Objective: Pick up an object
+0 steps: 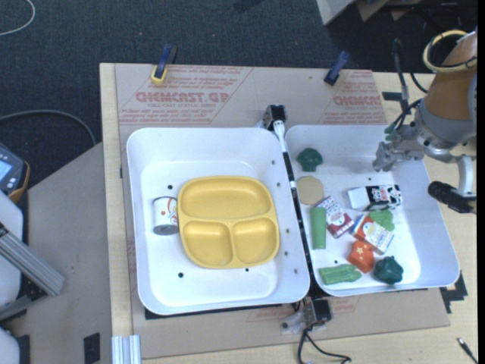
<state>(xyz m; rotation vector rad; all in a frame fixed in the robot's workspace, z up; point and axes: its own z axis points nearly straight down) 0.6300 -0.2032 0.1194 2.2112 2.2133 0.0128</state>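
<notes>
The tool hangs over the upper part of the right bin, its opening impossible to judge, and the nearest object, a small white and black carton, lies just at its six o'clock.

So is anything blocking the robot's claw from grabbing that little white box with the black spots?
Nothing visible. The gripper hangs just above the white box, with bare bin floor between them.

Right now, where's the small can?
Small can lies in the left bin, near its left wall, touching the yellow divided tray's left edge.
</notes>
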